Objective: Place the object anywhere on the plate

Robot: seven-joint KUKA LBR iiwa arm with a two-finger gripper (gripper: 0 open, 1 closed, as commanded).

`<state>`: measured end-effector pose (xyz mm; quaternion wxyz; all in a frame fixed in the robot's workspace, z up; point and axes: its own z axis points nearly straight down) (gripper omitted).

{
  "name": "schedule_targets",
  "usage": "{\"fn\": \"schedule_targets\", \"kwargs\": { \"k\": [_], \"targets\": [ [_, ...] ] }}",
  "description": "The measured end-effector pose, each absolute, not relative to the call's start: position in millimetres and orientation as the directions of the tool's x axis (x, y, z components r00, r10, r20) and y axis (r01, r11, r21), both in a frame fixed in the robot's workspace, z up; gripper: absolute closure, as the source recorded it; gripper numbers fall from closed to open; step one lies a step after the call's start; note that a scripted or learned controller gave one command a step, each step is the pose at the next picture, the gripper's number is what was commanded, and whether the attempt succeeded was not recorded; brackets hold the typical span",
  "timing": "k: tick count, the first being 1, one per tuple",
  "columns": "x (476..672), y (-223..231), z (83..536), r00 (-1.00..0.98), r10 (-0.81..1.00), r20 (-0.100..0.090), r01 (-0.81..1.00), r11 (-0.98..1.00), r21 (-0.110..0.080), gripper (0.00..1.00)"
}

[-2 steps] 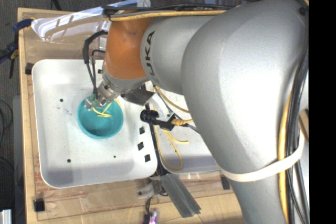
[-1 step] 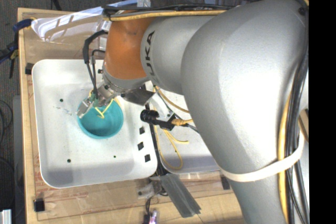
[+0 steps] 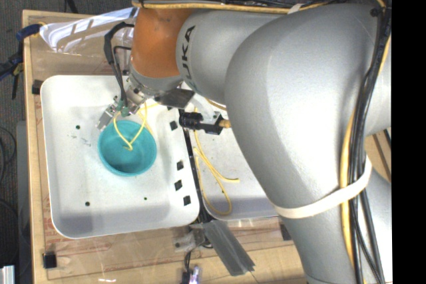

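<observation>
Nearest me, the tabletop (image 3: 40, 236) edge w/ a grey bracket (image 3: 225, 248) sits btwn the two bins. The left bin (image 3: 73, 209) holds the teal plate (image 3: 126, 153), roughly mid-bin. The right bin (image 3: 249, 206) is mostly under the arm, w/ a loose yellow cable (image 3: 216, 176) trailing across its floor.

Just past the plate, the wrist tip hangs over its far-left rim. Can't tell how the jaws stand, too small and dark from here. The obj itself I can't pick out for sure. A thin yellow loop (image 3: 131, 133) hangs from the tip down across the plate, prob. wiring rather than the obj, so whether anything is carried is unclear.

Risks, as I judge them:
- The tip is over the rim, not the centre, so a release here could bounce off the edge and land in the bin.
- The loop may snag the plate's lip and drag it when the arm (image 3: 293, 96) lifts.
- If nothing's held, the drop does nothing.

Farthest back, crumpled clear plastic (image 3: 76, 30) lies on the tabletop corner.
</observation>
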<state>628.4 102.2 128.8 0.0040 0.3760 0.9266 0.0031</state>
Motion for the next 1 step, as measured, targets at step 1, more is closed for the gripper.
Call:
{"fn": "schedule_targets", "kwargs": {
  "k": [1],
  "targets": [
    [652.4, 79.3, 193.2, -0.735, 0.678, -0.001, 0.678, 0.735, 0.000, 0.00]
  ]
}}
